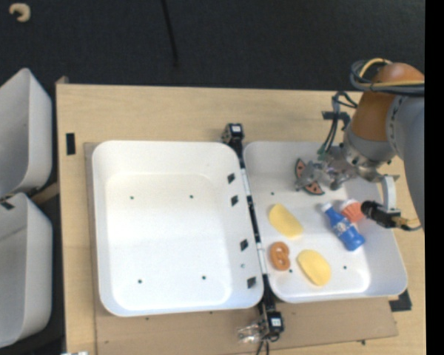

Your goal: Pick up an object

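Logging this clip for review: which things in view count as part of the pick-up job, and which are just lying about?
Job:
gripper
upper yellow piece
lower yellow piece
orange pretzel-shaped piece
blue bottle
right bin

Lying about:
left bin
wooden bench

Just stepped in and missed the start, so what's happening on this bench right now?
A grey arm with an orange band reaches into the right bin, its end effector low near the bin's far side. Nothing is visibly held. Lying loose in that bin are two yellow pieces, an orange pretzel-shaped item and a blue bottle with an orange cap. No pick has happened yet.
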You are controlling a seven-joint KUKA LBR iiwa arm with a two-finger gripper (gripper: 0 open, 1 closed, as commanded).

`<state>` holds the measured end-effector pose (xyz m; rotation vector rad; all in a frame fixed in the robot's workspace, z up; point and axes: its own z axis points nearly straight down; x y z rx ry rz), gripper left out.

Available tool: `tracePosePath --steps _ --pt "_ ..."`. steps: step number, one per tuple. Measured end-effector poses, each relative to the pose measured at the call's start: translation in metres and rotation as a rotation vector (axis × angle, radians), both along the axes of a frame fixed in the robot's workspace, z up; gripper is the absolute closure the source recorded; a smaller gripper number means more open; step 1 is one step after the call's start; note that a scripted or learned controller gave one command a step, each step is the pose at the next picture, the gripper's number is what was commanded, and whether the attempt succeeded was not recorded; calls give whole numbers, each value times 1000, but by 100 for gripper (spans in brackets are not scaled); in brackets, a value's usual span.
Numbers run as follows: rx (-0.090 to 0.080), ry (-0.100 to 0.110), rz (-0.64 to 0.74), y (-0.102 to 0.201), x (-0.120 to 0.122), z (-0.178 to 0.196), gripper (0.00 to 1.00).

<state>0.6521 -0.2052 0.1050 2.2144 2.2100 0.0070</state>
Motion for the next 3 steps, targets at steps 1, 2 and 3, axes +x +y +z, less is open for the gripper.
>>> tracePosePath --steps 1,2,3 --pt "16 26 3 -23 38 -1 0" --pt "-1 6 6 -27 40 9 100" --pt "0 8 7 28 40 -1 100"
